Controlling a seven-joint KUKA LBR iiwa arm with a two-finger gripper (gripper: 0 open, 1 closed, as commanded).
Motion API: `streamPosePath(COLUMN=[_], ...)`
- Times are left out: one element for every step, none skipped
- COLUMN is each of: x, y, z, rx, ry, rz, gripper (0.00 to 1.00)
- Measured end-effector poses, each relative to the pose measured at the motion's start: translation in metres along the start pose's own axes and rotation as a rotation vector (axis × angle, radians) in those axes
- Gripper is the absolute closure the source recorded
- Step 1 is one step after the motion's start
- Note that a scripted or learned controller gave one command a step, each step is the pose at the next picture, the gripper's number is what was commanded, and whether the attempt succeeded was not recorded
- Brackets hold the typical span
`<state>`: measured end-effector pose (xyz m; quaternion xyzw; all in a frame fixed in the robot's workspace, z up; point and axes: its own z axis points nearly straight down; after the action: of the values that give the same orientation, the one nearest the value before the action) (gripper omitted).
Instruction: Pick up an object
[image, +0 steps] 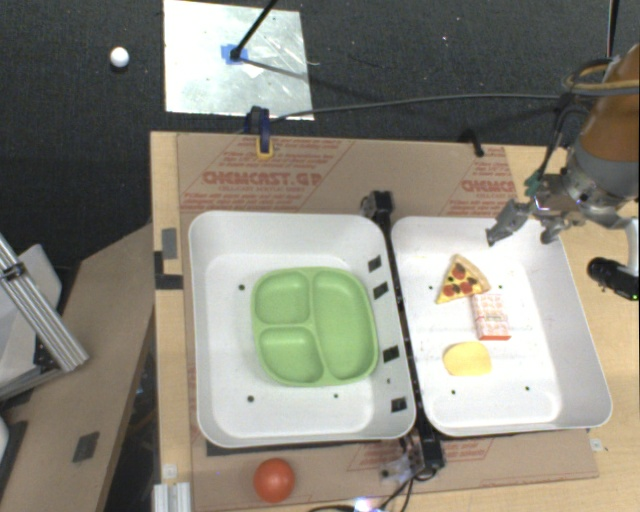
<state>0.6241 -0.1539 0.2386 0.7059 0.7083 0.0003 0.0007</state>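
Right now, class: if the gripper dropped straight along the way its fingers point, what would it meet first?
Probably the bare floor of the right bin, near its back edge. The gripper sits above it; the pizza slice lies off to one side, though depth is unclear.

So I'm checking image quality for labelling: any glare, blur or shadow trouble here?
Camera view: the foil sheet glares brightly; the end effector looks soft against the right bin; the pizza slice and green tray are evenly lit, shadows faint.
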Motion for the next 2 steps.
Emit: streamPosePath(x=[0.002, 0.002], y=[0.000, 0.000], z=[0.041, 0.082], rx=[0.002, 0.001], ry=[0.000, 0.000], rz=[0.001, 0.002], gripper=[0.00, 0.00])
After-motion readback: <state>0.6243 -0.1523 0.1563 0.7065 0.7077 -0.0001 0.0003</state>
